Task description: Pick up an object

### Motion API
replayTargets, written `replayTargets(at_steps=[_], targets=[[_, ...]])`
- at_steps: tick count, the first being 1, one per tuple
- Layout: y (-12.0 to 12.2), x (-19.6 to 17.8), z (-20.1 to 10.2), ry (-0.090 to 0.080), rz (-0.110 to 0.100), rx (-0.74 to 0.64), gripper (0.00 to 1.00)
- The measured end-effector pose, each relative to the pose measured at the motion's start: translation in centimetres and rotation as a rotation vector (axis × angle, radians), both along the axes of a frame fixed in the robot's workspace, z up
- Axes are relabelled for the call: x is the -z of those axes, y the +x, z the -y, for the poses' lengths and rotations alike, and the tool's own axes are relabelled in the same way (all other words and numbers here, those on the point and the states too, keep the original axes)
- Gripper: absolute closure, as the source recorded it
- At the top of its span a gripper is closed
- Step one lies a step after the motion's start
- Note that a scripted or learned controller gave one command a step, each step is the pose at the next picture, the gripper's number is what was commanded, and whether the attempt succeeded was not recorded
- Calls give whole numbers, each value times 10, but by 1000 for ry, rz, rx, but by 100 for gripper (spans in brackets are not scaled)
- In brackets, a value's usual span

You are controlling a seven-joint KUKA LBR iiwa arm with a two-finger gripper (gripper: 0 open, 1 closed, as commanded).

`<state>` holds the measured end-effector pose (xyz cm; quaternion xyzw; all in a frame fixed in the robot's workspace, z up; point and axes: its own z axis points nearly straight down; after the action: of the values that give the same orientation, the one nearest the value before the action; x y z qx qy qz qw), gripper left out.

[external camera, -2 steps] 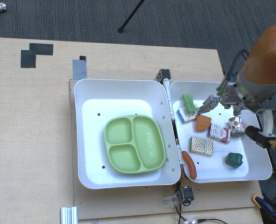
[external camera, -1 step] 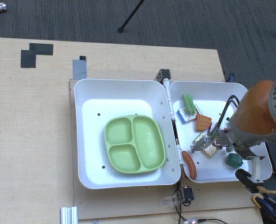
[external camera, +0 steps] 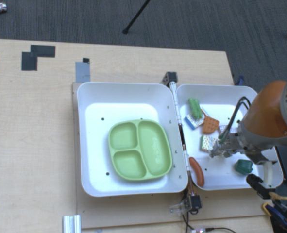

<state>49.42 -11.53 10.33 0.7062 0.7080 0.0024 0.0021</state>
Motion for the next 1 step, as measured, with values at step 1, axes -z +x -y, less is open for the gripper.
replayTargets(at_steps=[1], targets=[[0, 0, 0, 0, 0, 0, 0]])
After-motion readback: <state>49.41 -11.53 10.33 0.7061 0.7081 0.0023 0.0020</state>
